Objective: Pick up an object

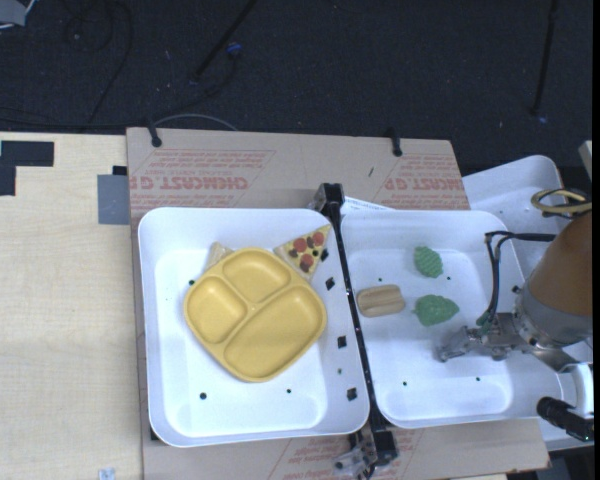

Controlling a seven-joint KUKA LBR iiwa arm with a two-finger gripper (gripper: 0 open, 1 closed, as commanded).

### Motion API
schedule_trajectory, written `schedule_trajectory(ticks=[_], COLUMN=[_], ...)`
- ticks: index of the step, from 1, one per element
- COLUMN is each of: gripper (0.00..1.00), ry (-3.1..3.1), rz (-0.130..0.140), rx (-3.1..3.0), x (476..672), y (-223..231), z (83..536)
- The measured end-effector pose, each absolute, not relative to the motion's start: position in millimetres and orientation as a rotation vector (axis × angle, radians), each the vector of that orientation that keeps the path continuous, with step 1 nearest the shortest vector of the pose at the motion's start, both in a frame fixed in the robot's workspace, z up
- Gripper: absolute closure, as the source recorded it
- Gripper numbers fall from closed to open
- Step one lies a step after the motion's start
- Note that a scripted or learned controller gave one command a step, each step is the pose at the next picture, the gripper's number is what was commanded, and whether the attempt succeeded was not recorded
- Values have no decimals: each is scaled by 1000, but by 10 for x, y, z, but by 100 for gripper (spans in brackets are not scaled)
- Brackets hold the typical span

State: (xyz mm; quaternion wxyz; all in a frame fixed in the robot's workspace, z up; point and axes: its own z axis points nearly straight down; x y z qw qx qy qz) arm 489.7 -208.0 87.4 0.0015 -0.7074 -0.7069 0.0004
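Note:
The right bin (450, 408) holds three small items: a tan bun-shaped piece (381, 300) near its left wall, a green leafy piece (436, 310) to the right of it, and a smaller green piece (427, 261) further back. My gripper (462, 348) reaches in from the right and hangs low over the bin floor. It is just in front of the larger green piece and apart from it. I see nothing held in it.
The left bin (170, 388) holds a yellow divided plate (257, 314) with a toy pizza slice (306, 250) at its back right corner. A black divider (346, 308) runs between the bins. Cables and the arm's orange band (570, 273) stand at the right.

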Motion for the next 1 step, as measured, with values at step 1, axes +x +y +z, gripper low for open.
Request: schedule_trajectory(ticks=[1], gripper=[100], ry=[-2216], rz=[0], rx=[-2224], x=[4902], y=[-2088], z=[986])
